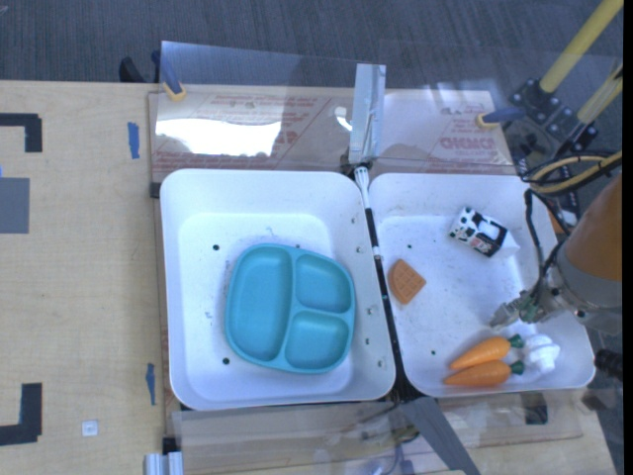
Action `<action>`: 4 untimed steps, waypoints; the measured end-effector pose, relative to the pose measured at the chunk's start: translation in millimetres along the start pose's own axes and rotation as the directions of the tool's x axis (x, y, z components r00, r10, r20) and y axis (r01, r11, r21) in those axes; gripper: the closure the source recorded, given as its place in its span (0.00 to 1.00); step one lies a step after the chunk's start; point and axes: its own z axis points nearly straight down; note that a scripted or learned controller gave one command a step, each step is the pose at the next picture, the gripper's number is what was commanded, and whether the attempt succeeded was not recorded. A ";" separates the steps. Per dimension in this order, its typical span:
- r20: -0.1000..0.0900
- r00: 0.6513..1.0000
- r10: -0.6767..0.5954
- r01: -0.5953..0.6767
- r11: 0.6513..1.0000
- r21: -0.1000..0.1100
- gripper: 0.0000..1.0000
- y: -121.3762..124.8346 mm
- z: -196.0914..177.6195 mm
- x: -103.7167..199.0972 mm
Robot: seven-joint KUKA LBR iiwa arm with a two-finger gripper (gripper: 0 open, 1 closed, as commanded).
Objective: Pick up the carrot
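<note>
**Carrot at the near edge of the right-hand bin, gripper just above it**

Nearest the camera, the carrot (484,353) is seen lying in the near right corner of the right-hand bin (435,231). It appears as two orange tapered bodies side by side, almost touching, with the points turned toward the view's left and the green tops toward the right. A small white lump (543,352) is found just beside the green tops; what it is cannot be made out.

The gripper (512,314) is placed just beyond the carrot, over the bin floor and close to the green end, at the end of the arm (598,240) that reaches in from the view's right. Nothing is seen between its tips, and the carrot lies on the bin floor. Whether the gripper is open or closed cannot be told, since its tip is small and blurred.

Farther back in the same bin, an orange square cracker (406,281) is seen lying flat near the wall shared by the two bins. A black-and-white toy (479,232) is set toward the far right corner, well apart from the carrot.

In the left-hand bin (188,265) a blue plate (290,308) with three compartments is laid flat, roughly in the middle.
</note>
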 end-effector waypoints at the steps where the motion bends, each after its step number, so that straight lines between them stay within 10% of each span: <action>1: -0.001 0.997 -0.076 0.076 0.997 0.006 1.00 47.6 7.3 1.1; 2: -0.003 0.997 -0.076 0.076 0.997 0.007 0.00 47.2 8.2 1.7; 3: -0.009 0.998 -0.055 0.055 0.998 -0.004 0.00 -8.4 5.8 -28.1; 4: 0.001 0.992 -0.126 0.126 0.992 0.001 0.00 6.7 7.5 26.5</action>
